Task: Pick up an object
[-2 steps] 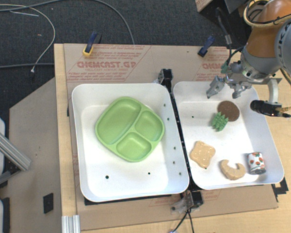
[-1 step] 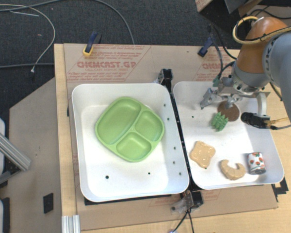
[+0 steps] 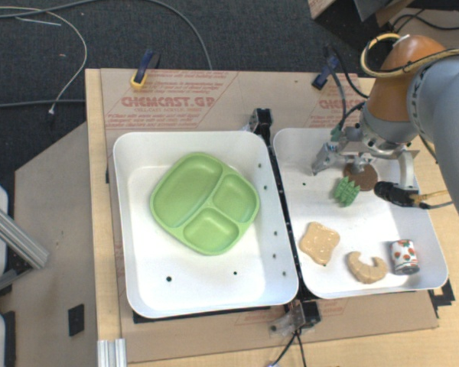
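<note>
In the right bin (image 3: 436,270), my gripper (image 3: 358,164) hangs low over the far part, under the grey arm with its orange band (image 3: 408,56). Directly below it lie a small brown round piece (image 3: 363,177) and a green knobbly toy (image 3: 346,191), both close to the gripper. Nearer the front lie a tan toast-shaped piece (image 3: 320,242), a tan curved piece (image 3: 366,267) and a small red-and-white can (image 3: 403,256). The gripper's body hides whatever is between its tips.
The left bin (image 3: 138,281) holds a green divided plate (image 3: 205,202) near its middle. Black clips (image 3: 261,119) join the two bins along their shared wall. Blue clamps (image 3: 144,69) hold the cardboard base at the back. A black cable (image 3: 402,196) runs by the gripper's right.
</note>
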{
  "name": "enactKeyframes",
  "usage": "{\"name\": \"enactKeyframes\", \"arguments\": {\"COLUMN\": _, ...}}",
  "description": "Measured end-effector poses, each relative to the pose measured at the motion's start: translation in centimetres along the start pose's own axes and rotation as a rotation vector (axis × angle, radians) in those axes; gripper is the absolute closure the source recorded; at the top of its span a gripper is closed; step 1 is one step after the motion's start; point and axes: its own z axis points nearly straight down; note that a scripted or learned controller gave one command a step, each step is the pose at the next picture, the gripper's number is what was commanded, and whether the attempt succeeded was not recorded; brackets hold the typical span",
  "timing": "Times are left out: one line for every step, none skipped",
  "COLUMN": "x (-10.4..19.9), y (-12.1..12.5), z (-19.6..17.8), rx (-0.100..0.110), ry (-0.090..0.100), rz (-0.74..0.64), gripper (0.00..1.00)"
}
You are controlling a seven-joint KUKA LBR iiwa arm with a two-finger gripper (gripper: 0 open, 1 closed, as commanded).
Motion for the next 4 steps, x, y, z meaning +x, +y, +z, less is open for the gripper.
{"name": "enactKeyframes", "arguments": {"x": -0.1, "y": 0.3, "z": -1.5, "rx": -0.009, "ry": -0.004, "rz": 0.0, "gripper": 1.0}}
{"name": "enactKeyframes", "arguments": {"x": -0.3, "y": 0.3, "z": -8.0, "rx": -0.009, "ry": -0.002, "rz": 0.001, "gripper": 1.0}}
{"name": "enactKeyframes", "arguments": {"x": -0.3, "y": 0.4, "z": -13.4, "rx": -0.007, "ry": -0.002, "rz": 0.0, "gripper": 1.0}}
{"name": "enactKeyframes", "arguments": {"x": 3.6, "y": -1.4, "z": -13.9, "rx": 0.001, "ry": 0.001, "rz": -0.002, "gripper": 1.0}}
